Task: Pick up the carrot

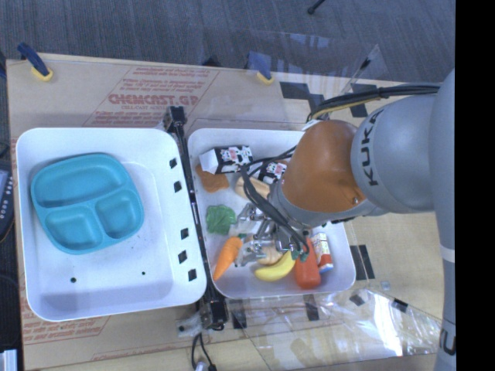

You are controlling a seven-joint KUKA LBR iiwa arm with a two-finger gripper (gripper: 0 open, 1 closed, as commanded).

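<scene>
Pincer (259,242) low in right bin (340,273), just beside carrot (226,257); grip state can't tell. Banana (276,270) close by; blue tray (85,201) in left bin (46,296).

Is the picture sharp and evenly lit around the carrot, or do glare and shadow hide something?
Camera view: light is even and soft; the carrot reads clearly though slightly soft; the gripper is a blurred metallic tangle; glare streaks the clear plastic sheet by the right bin.
</scene>
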